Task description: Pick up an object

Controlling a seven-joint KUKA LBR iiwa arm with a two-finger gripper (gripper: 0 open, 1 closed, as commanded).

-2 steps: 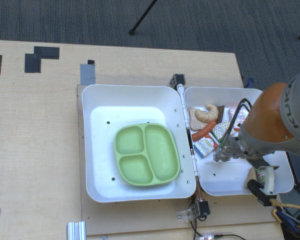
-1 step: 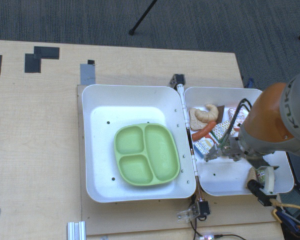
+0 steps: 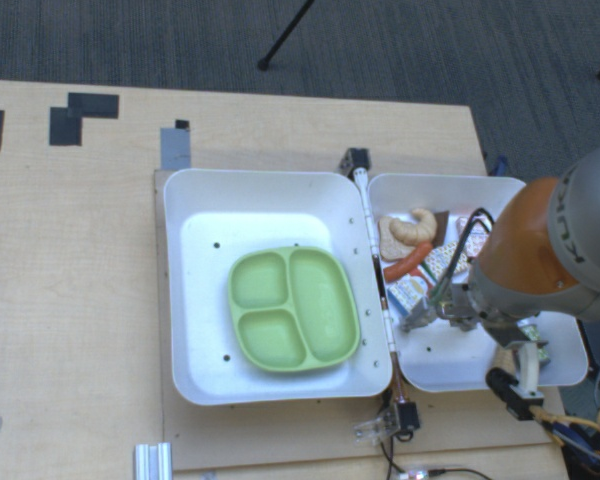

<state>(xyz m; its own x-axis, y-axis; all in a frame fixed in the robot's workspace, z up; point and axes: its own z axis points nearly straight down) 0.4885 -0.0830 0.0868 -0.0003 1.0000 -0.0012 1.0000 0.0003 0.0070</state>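
Arm's down in the right bin (image 3: 570,363) now, gripper (image 3: 425,313) low by its left wall; whether the fingers are spread or pressed together, can't tell. Just beyond the tip lies a red sausage-shaped object (image 3: 407,260), long axis slanting from the left wall up toward the far edge. Croissant-like piece (image 3: 412,228) behind it, printed packets (image 3: 410,290) crowding alongside. Green divided plate (image 3: 293,309) sits in the left bin (image 3: 195,268).

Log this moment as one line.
arm: over right bin | gripper: low among items | green tray: left bin | grasp: unconfirmed
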